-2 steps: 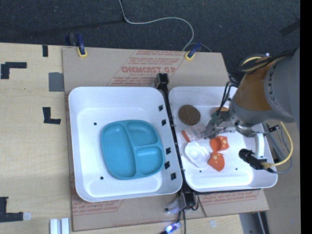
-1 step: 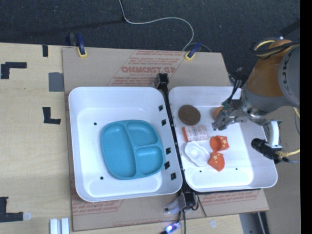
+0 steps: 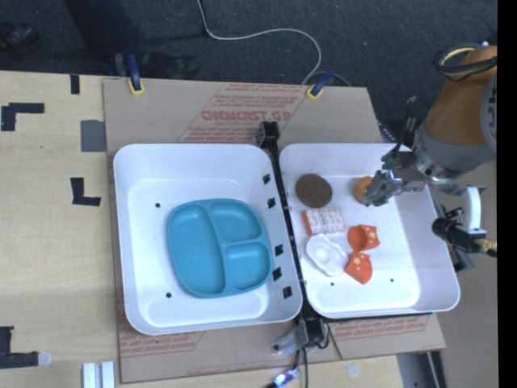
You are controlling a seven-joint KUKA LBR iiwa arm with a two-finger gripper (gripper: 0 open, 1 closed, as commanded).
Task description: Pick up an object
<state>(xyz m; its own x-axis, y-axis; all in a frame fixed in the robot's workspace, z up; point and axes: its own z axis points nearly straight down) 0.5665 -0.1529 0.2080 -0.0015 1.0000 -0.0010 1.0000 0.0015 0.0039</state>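
Because the task asks for any 1 object, the pickable things sit loose in the right bin [image 3: 420, 285], scattered well enough apart for fingers to reach each: a brown disc [image 3: 313, 190], a red-and-white packet [image 3: 323, 220], a white piece [image 3: 325, 254], 2 red-orange pieces [image 3: 363, 237] and [image 3: 359, 267], and a small orange object [image 3: 363, 187] near the upper wall; the left bin [image 3: 129, 217] bears a blue divided tray [image 3: 218, 245], well away from the work. The arm reaches in from the right, its wrist angled down and leftward, so the gripper [image 3: 378, 191] sits low, just beside or touching the orange object; the likeliest target, I judge. Whether the jaws are spread or closed, or have hold of anything, I cannot tell; the detail is too small.
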